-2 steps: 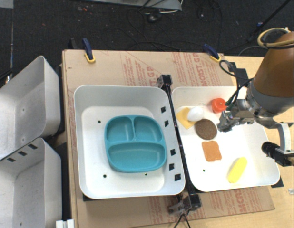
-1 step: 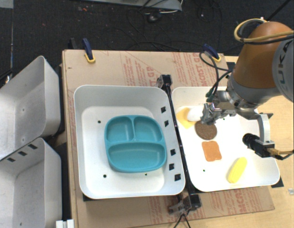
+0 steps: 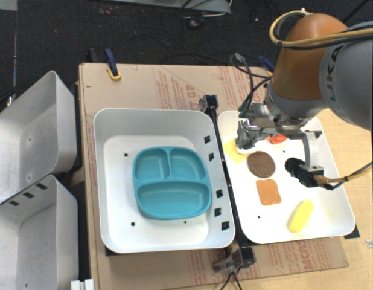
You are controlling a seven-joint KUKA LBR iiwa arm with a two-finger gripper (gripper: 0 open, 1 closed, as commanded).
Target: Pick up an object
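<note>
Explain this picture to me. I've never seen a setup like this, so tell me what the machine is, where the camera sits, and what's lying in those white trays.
The big grey and orange shape is a robot arm reaching in from the right. At its end is a gripper, lowered into the right bin. The one camera sits above the bench, looking down at a slant.

The right bin holds small toy foods: a brown round patty, an orange slice, a yellow piece, a flat yellow item and something red, partly hidden. The left bin holds a teal divided plate.

Whether anything is held can't be seen.
</note>
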